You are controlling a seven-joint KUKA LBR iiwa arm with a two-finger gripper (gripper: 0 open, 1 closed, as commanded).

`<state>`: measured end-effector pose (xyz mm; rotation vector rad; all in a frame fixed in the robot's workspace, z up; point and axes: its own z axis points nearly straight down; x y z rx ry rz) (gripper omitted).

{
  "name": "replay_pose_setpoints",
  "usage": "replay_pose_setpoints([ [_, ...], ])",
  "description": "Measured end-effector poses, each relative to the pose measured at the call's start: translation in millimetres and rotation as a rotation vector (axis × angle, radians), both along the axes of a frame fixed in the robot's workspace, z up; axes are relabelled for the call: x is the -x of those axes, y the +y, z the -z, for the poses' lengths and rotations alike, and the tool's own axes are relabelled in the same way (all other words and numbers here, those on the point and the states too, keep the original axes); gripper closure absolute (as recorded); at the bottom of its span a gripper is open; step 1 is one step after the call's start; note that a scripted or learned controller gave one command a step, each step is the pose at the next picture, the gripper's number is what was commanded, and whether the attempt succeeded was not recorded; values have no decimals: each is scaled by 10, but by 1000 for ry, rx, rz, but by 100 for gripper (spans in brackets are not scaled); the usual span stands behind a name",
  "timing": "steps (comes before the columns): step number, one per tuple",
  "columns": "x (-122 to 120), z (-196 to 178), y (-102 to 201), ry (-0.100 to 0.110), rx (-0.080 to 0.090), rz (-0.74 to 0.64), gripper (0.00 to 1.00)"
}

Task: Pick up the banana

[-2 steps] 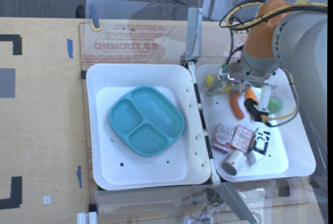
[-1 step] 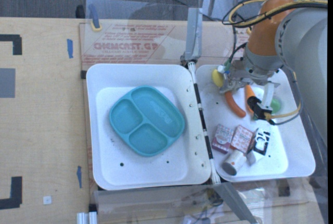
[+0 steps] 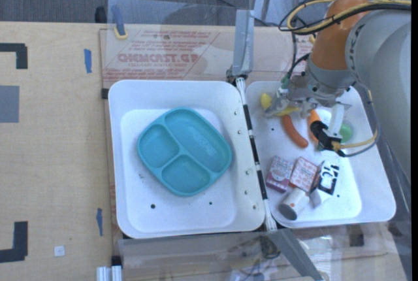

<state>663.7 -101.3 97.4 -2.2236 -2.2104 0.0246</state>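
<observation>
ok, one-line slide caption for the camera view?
End effector low in the right white bin, beside the yellow banana and orange carrot; teal divided plate in the left bin.

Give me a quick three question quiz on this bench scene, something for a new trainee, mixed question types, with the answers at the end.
1. True or false: the blue divided plate lies in the same bin as the banana.
2. Multiple choice: the gripper is over which bin? A) left bin B) right bin C) neither
3. Fill in: lying just below the gripper in the camera view is an orange ____.

Key
1. False: the plate is in the left bin, the banana in the right bin.
2. B
3. carrot
</observation>
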Motion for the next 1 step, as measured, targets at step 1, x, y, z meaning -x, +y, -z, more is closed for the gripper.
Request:
replay_pose_setpoints([
  [1,6,111,62,3,-6,4,0],
])
